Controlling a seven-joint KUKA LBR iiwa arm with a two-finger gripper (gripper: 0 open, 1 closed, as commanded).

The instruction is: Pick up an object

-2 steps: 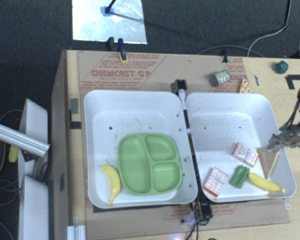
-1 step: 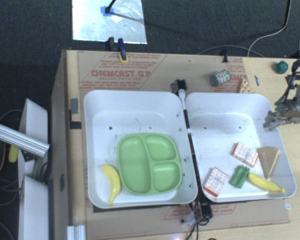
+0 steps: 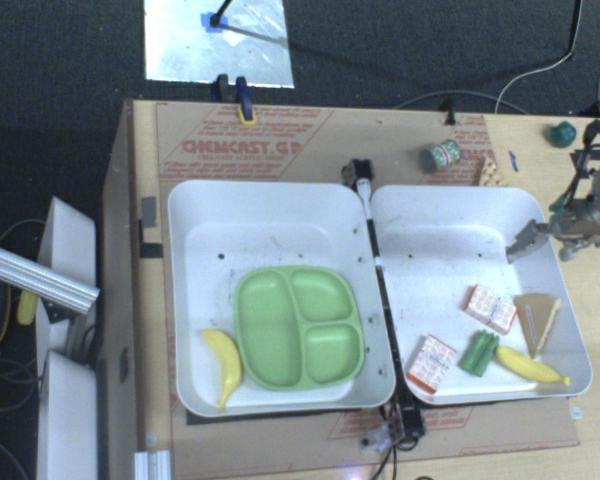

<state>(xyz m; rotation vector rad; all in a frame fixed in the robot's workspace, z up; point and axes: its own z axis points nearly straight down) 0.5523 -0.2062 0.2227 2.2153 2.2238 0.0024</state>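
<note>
1. Nearest you, along the near edge of the right bin (image 3: 450, 208), a yellow banana (image 3: 532, 365) lay close to the near-right corner. A small green object (image 3: 478, 353) sat just beside its left end, and a red-and-white box (image 3: 432, 362) lay left of that, near the divider between the bins
2. In the left bin (image 3: 260, 208), a second banana (image 3: 223, 365) lay in the near-left corner, right against the left rim of a green divided plate (image 3: 300, 326) that took up the near half of that bin
3. A little farther back in the right bin, a second red-and-white box (image 3: 491, 309) lay just beside a tan wedge (image 3: 537, 318), which rested close to the right wall with its tip pointing at the yellow banana
4. The gripper (image 3: 545, 238) hung over the right wall of the right bin, toward its far-right corner, well apart from all those objects. You could not tell whether it was released or clenched, and you saw nothing held in it
5. Past the bins, a small green-and-white can (image 3: 442, 155) lay on its side on the bench (image 3: 280, 143) beyond the right bin's far edge, and a blue clamp (image 3: 243, 98) gripped the bench's far edge
</note>
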